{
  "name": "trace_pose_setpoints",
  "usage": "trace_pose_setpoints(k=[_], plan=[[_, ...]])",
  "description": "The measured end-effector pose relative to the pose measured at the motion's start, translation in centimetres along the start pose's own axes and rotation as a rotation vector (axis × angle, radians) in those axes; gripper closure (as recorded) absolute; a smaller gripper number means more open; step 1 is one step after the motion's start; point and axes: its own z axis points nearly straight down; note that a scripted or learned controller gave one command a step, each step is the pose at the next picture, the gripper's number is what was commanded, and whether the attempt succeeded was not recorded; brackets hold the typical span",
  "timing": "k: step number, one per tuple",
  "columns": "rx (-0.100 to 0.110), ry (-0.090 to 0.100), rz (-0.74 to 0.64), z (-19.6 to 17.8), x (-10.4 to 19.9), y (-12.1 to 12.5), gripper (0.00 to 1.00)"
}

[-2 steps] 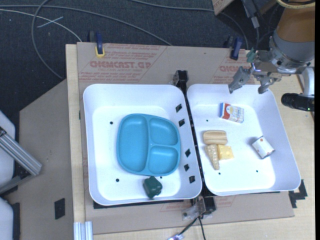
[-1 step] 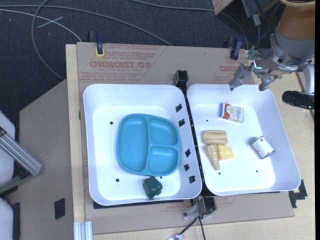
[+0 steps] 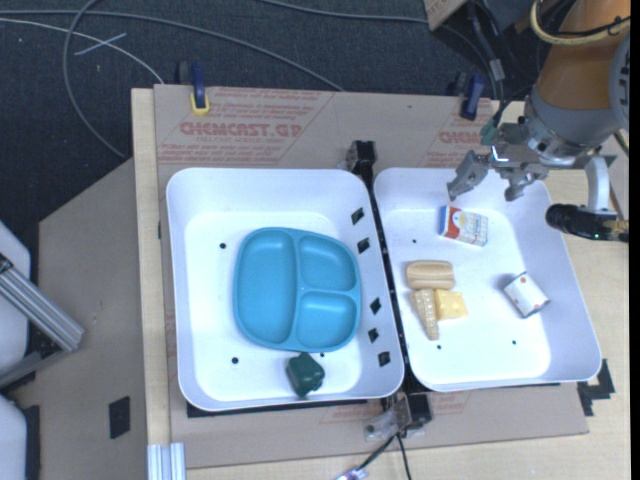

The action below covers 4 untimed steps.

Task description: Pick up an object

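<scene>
My gripper [image 3: 490,180] hangs open over the back of the right bin [image 3: 570,353], fingers spread, nothing between them. Just below it lies a small white carton [image 3: 463,225] with red and blue print. Further forward in the same bin sit a tan bread roll [image 3: 429,271], a yellow corn cob [image 3: 428,313] beside a yellow wedge [image 3: 452,305], and a small white can [image 3: 525,294] at the right. The left bin [image 3: 190,268] holds a blue divided plate [image 3: 297,289] and a dark green lump [image 3: 305,373] at its front.
A black divider with clips [image 3: 368,258] runs between the two bins. Blue clamps [image 3: 200,90] hold the cardboard sheet at the back. Cables [image 3: 120,38] trail over the dark floor behind the bench.
</scene>
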Motion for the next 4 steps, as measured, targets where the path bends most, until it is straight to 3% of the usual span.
trace_pose_setpoints(k=[2,3,4], plan=[[-0.002,0.0,-0.001,10.8,-0.3,0.0,0.0],[-0.007,0.0,-0.001,9.4,-0.3,0.1,1.0],[-0.011,-0.002,0.0,3.6,-0.3,-0.8,1.0]])
